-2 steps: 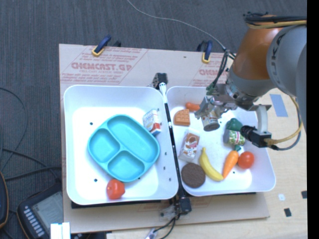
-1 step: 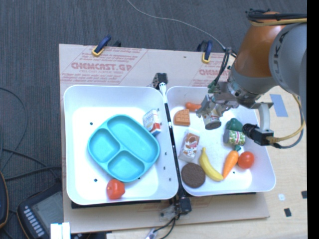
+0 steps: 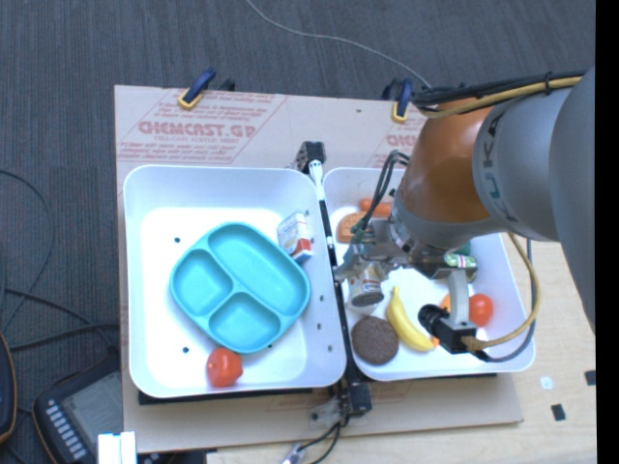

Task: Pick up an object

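1. At the left edge of the right bin (image 3: pixel 517 288), the gripper (image 3: pixel 368 276) hangs over a small can (image 3: pixel 366 292) that appears to lie tilted on the bin floor, at about 11 o'clock from the brown round disc (image 3: pixel 374 340).
2. Judging by its look, the can is rigid, light and smooth-sided, so it may roll or slip; taking it across its curved body, midway along, seems best.
3. Whether the gripper is open or closed I cannot tell; the wrist hides that, and nothing shows it holding the can.
4. A banana (image 3: pixel 407 321) lies just beside the can at 4 o'clock, and a red tomato (image 3: pixel 480 308) sits farther off at 3 o'clock.
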Tool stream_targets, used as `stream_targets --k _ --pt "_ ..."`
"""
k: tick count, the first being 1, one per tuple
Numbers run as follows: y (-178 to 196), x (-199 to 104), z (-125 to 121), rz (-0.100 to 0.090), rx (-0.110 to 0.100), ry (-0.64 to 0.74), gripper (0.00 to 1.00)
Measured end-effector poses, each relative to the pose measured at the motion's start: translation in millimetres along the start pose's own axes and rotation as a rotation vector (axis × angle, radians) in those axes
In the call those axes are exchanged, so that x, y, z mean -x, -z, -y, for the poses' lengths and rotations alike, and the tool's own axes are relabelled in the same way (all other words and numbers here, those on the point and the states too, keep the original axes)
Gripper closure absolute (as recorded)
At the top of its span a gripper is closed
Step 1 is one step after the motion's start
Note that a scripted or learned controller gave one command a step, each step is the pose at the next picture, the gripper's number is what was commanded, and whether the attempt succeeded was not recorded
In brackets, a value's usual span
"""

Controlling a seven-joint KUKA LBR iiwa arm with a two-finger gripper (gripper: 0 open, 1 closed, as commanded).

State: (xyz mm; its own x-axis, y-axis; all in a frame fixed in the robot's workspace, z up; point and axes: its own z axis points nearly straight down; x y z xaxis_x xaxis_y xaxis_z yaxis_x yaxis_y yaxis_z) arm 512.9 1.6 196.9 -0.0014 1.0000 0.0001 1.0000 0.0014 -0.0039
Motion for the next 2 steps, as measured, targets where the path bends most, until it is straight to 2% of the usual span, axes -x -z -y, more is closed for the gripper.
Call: stream_targets --k 2 --pt "19.2 0.6 -0.9 0.001 0.000 0.000 1.00"
